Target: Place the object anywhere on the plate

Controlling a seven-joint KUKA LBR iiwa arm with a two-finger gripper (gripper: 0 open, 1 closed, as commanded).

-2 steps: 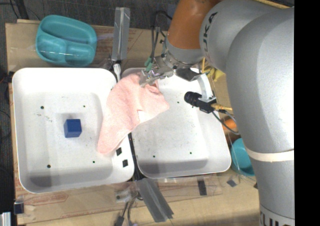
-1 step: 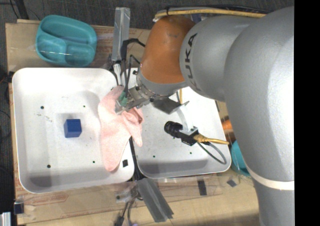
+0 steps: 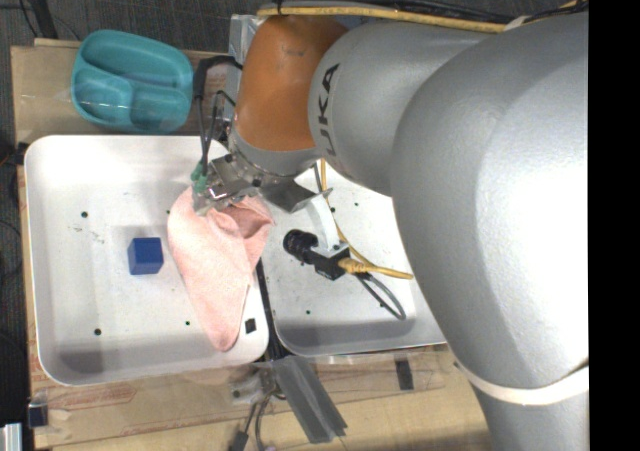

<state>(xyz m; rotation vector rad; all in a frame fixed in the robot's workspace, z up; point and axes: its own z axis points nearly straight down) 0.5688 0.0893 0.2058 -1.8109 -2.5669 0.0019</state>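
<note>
Gripper (image 3: 222, 187) over right edge of left bin (image 3: 60, 239), fingers clenched on top of pink cloth (image 3: 218, 259); cloth hanging down along that edge toward near-right corner. Blue cube (image 3: 146, 255) on left bin floor, apart from cloth. Teal plate (image 3: 132, 80) beyond far edge

One fixed camera above the counter (image 3: 20, 69) | looking down at a slant on both bins | close in, my arm (image 3: 480, 159) entering from right.
</note>
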